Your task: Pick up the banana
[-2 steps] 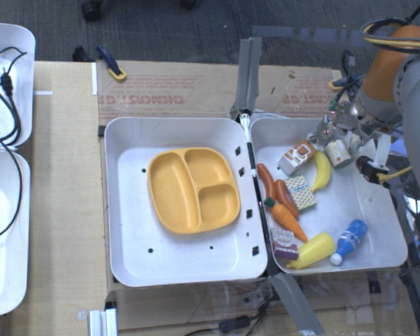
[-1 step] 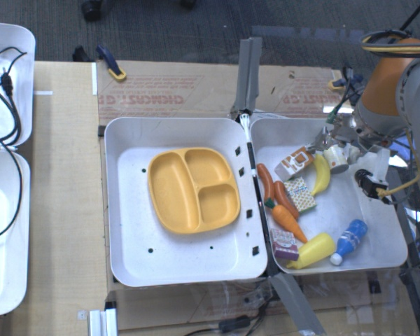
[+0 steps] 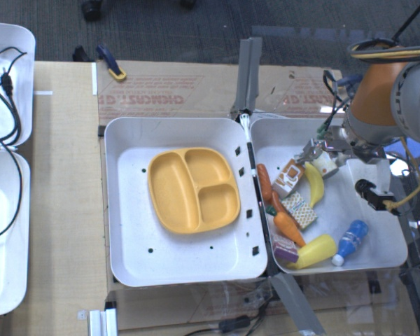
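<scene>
The banana [image 3: 314, 185] is yellow and curved and lies in the right bin [image 3: 378, 257], near its middle, running from upper left to lower right. My gripper [image 3: 321, 155] hangs just above the banana's upper end, below the arm's orange band. The gripper's body hides where its tips meet the banana. Right beside the banana's left side, a small orange-and-white carton [image 3: 288, 178] sits close to the gripper.
Also in the right bin are an orange sausage [image 3: 264, 180], a carrot [image 3: 287, 224], a cracker pack [image 3: 301, 211], a yellow squeeze bottle [image 3: 315, 250] with a purple item [image 3: 285, 250], and a blue bottle [image 3: 350, 241]. The left bin [image 3: 126, 208] holds a yellow divided plate [image 3: 194, 188].
</scene>
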